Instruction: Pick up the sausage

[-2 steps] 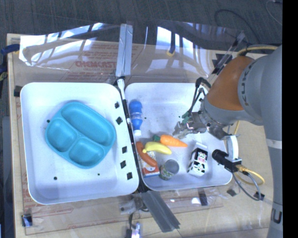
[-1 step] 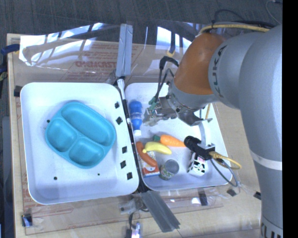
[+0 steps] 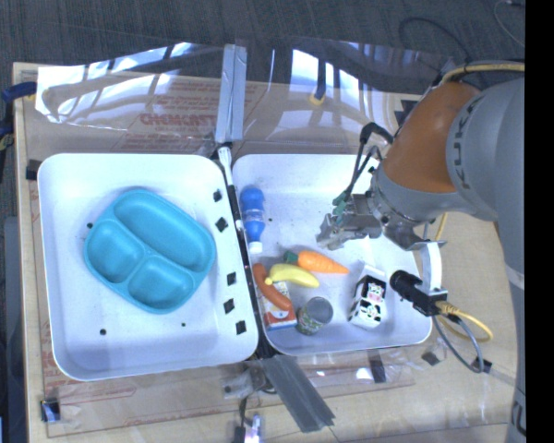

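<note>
Near edge: grey metal bracket [image 3: 291,393] at the front of the bench [image 3: 120,395], below the seam between the two bins.
Left bin: shallow white bin [image 3: 65,247] on the left of the bench.
Blue tray: a turquoise plate with three compartments [image 3: 150,247] lies tilted in the middle of the left bin.
Divider: the bins meet along a rim carrying small black tabs [image 3: 231,280].
Right bin: white bin [image 3: 295,178] holding all the small items, crowded toward its front left.
Bottle: a small bottle with a blue cap [image 3: 252,212] lies along the left wall of the right bin.
Sausage: reddish-orange sausage [image 3: 271,292] lies slantwise at the front left of the right bin, just below the bottle, touching the banana.
Banana: yellow banana [image 3: 292,276] lies across the sausage's upper side.
Carrot: orange carrot [image 3: 319,263] just right of the banana.
Can: a small grey-lidded can [image 3: 314,315] near the front wall.
Cow carton: a black-and-white carton [image 3: 369,303] at the front right.
Hand: the hand [image 3: 337,232] hovers above the carrot, apart from the sausage; whether it is released or clenched cannot be told.
Arm: grey arm with an orange band [image 3: 425,146] reaching in from the right.
</note>
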`<state>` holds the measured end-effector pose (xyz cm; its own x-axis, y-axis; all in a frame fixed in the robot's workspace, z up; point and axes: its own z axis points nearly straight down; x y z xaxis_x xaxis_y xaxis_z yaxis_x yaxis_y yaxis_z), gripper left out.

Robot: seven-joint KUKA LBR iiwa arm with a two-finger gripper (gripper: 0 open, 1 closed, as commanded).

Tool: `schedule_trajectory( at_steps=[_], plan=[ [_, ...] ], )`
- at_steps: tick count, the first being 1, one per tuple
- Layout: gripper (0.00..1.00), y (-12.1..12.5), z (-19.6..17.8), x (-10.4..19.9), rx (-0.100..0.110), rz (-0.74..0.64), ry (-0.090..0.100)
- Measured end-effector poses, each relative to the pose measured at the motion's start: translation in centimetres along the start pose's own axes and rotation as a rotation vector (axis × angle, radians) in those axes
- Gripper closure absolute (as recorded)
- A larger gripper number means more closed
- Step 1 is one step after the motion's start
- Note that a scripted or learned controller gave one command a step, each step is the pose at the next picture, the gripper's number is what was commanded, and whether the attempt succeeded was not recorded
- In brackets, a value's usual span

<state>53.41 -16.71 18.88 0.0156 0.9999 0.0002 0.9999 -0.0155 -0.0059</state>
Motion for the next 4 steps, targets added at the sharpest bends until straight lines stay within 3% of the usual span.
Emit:
schedule_trajectory(
  at_steps=[1,2,3,4],
  plan=[
    [1.0,4.2,5.7,6.3,0.001,-0.524,0.003],
    [1.0,3.8,4.6,5.6,-0.005,-0.544,-0.002],
    [1.0,2.2,9.5,-4.2,-0.007,-0.757,-0.003],
    [1.0,2.4,8.4,-4.1,-0.008,-0.763,-0.005]
  ],
)
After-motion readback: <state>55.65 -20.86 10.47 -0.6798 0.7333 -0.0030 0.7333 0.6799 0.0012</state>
